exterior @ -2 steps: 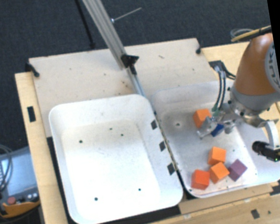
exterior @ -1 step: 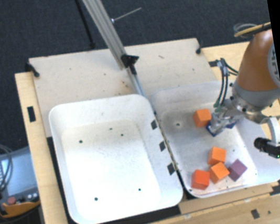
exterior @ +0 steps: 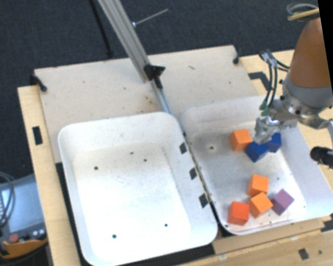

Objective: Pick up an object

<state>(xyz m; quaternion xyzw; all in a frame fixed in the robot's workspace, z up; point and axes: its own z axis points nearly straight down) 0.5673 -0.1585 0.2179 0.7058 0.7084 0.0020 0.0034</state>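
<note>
Camera view: my gripper (exterior: 266,131) low in right bin (exterior: 310,200), near far edge. Blue block (exterior: 262,146) right under it, touching. Cannot tell if gripper holds it.

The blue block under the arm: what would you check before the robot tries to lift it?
1. Gripper over the blue block: ok, it sits at the block's upper edge.
2. Block between the fingers: cannot tell.
3. Orange block apart from the blue one: not ok, they look to be touching.
4. Other blocks away from the grasp: ok, three orange blocks and a purple block cluster near the front of the right bin.
5. Blue block lying flat: cannot tell.
</note>
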